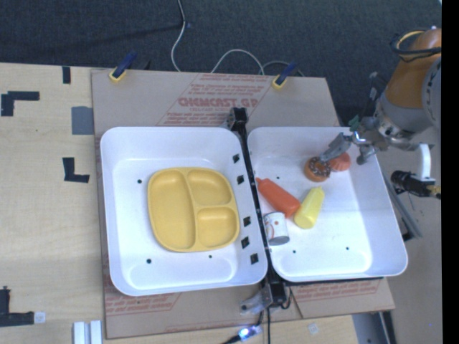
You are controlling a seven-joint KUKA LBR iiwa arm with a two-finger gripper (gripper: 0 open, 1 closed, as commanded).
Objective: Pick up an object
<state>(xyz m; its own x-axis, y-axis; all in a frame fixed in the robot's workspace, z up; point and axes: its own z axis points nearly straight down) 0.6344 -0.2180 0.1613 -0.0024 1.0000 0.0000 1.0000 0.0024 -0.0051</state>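
Note:
The right bin [373, 256] holds several small items. A brown round piece [315, 169] and an orange-red piece [340, 163] lie together near its far right side. An orange carrot-shaped piece [278, 196], a yellow piece [309, 208] and a small white cup [276, 228] lie near the bin's left wall. My gripper [348, 154] hangs just over the orange-red piece, open. One finger [333, 151] slants down toward the brown piece, and the other stands right of the orange-red piece. Nothing is held between them.
The left bin [122, 163] carries a yellow divided plate [193, 208]. A black divider [247, 185] runs between the bins. The arm's grey and orange body [412, 84] stands past the right bin's far right corner. Clamps and a cable lie behind the bins.

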